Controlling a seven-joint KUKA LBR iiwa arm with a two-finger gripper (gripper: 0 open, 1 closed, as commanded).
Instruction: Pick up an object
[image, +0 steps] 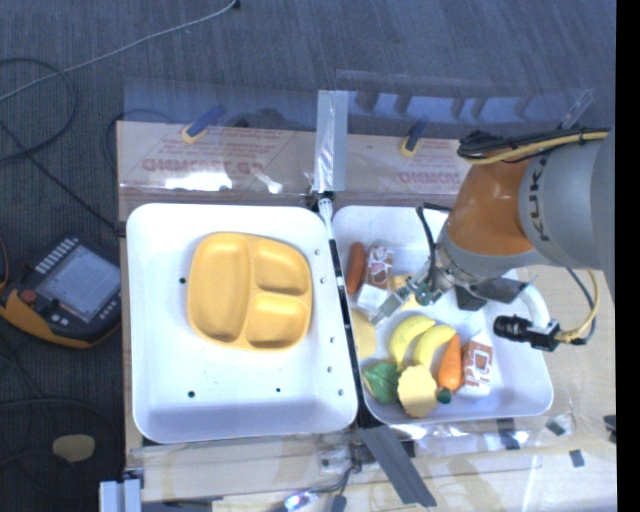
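The right bin (530, 395) holds a pile of toy food: yellow bananas (420, 338), a carrot (451, 362), a second orange carrot (356, 269) by the left wall, a green piece (381, 381), a yellow block (418, 390) and two small printed packets (379, 266) (479, 364). My gripper (418, 292) reaches down into this bin from the right, just above the bananas and beside the upper packet. The wrist with its orange band (490, 210) hangs over the bin's back half and hides what lies under it.
The left bin (160, 390) carries a yellow divided plate (249, 289). A clear plastic divider (330, 140) stands at the back between the bins. A handheld pendant (65, 290) lies on the floor at the left. A black connector with yellow cable (530, 330) hangs off the arm.
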